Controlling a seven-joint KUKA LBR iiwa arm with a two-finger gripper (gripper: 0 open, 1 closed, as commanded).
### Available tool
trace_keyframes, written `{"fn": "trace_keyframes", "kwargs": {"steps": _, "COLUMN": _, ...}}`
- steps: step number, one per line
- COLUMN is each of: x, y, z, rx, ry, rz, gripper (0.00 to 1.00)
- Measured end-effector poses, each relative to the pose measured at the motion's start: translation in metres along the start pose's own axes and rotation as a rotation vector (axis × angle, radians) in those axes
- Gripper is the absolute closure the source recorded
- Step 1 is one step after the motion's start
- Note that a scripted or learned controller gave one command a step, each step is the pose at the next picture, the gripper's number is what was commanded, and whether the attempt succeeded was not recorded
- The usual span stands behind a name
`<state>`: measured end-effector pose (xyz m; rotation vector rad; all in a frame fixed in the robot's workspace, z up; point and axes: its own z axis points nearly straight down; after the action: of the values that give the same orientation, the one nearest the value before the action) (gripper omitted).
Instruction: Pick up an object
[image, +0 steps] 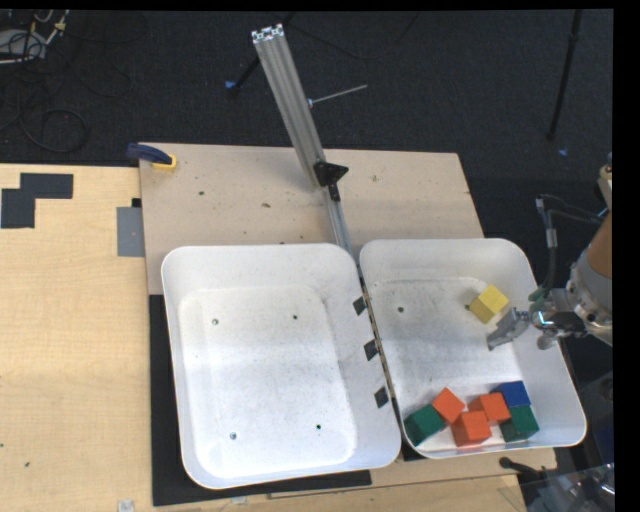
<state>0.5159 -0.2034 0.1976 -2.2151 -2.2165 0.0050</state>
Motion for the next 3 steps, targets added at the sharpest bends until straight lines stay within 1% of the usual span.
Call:
{"fn": "trace_keyframes", "kwargs": {"steps": 1, "x": -0.001, "y": 0.001, "z": -0.002, "rx": -0.005, "ry": -0.001, "rz": 0.002, "gripper": 0.0}}
{"fn": "trace_keyframes", "kwargs": {"steps": 2, "x": 0.008, "y": 0.002, "z": 0.046, "rx": 0.0, "ry": 0.0, "rz": 0.002, "gripper": 0.0}}
{"fn": "trace_keyframes", "kwargs": {"steps": 3, "x": 0.01, "y": -0.009, "z": 0.105, "rx": 0.001, "ry": 0.0, "rz": 0.002, "gripper": 0.0}}
